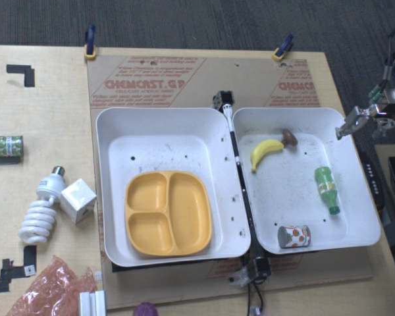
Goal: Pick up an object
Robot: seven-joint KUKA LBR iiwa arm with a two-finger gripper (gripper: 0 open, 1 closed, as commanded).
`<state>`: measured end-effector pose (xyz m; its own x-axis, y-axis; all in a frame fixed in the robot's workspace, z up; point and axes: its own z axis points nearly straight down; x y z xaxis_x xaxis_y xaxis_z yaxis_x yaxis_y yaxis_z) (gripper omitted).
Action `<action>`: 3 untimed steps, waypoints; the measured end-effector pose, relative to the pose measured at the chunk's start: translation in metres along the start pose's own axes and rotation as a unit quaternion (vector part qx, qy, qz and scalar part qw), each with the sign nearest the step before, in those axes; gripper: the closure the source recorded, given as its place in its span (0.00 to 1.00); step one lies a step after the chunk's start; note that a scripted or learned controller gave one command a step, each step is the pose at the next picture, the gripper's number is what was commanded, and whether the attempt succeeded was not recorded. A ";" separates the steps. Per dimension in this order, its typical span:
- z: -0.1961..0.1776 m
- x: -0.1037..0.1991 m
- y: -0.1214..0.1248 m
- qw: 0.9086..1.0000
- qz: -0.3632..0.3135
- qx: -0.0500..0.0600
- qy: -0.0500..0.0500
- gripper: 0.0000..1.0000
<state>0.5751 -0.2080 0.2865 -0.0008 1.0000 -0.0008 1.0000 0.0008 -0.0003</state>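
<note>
Banana (266, 151), green bottle (327, 189) and can (293, 236) in right bin (355, 222); jaws' state unclear.

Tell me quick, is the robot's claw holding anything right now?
Gripper: open or closed cannot be told; it sits at the right bin's upper right edge, nothing seen in it.

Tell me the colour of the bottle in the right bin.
Green bottle, seen in the camera view.

There's the hand (353, 122) at the edge: slim pale-grey metal fingers, greenish fittings and thin cables behind.
</note>
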 end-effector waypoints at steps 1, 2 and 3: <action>0.148 -0.002 0.066 1.000 -0.001 0.000 0.000 0.00; 0.194 0.024 0.031 1.000 0.001 -0.001 0.000 0.00; 0.183 0.023 0.032 1.000 0.001 -0.002 -0.001 1.00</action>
<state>0.6070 -0.1847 0.1032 0.0021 1.0000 -0.0020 1.0000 -0.0021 0.0031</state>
